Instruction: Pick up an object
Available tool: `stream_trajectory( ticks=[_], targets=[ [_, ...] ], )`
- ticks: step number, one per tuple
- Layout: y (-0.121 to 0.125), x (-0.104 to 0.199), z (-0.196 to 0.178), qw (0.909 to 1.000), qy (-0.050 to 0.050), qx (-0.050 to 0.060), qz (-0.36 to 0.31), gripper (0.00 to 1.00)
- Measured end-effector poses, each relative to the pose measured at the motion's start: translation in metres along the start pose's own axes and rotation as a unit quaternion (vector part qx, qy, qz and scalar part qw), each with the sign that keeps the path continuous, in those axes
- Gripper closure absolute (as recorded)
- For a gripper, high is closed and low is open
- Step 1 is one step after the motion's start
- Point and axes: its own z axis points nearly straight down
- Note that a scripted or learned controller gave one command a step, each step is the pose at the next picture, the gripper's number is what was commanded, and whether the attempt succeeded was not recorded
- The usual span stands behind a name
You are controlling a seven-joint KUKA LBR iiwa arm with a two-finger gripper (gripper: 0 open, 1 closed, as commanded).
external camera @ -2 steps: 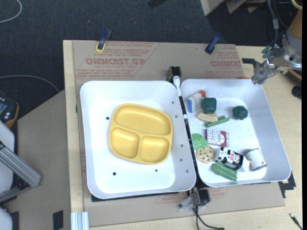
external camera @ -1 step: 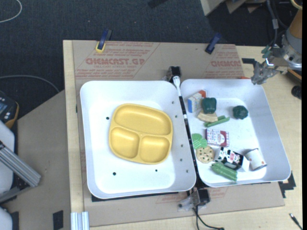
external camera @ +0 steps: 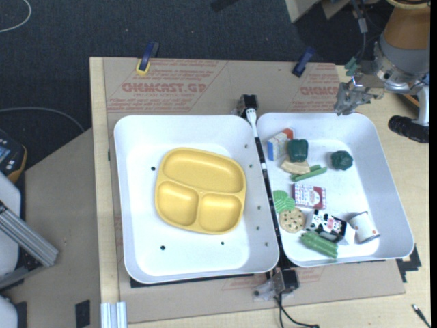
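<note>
Nearest the camera, in the right-hand shallow white bin point(external camera: 389, 183), a crowded heap is seen: a long green ridged piece point(external camera: 319, 244), a small white cup on its side point(external camera: 364, 225), a black-and-white printed packet point(external camera: 328, 225) and a round speckled biscuit point(external camera: 291, 219), all touching or just beside one another. Trouble is expected here: with things packed this closely, two could be caught at once, or one nudged aside and missed. The cup, being round and on its side, is judged likely to roll away from a closing grasp.

Further back, a pink-and-white printed packet point(external camera: 308, 195) is noted, its print too small to be read. Beyond it a dark green block point(external camera: 297, 149) and a dark green rounded lump point(external camera: 341, 160) lie apart, and are judged the safer picks. A red, white and blue carton point(external camera: 278, 142) sits by the inner wall, where a collision with the rim is risked.

In the left white bin point(external camera: 130, 183) a yellow three-compartment plastic tray point(external camera: 200, 188) is seen.

Furthest off, the two-finger gripper point(external camera: 351, 100) is seen at the right bin's far rim, nothing seen in it; whether it is spread or pressed together cannot be told. A descent from there could strike the rim.

On the brown board point(external camera: 205, 80) beyond the bins, "CHEMCAST GP" is read in red.
</note>
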Motion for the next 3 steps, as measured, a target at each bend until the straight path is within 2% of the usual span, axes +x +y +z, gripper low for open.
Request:
stream_trajectory(
  ticks=[2,3],
  targets=[
    [0.003,0.099,-0.009,1.0000,0.000,0.002,0.001,1.00],
    [-0.003,0.147,0.009,1.0000,0.000,0.003,0.001,1.00]
  ],
)
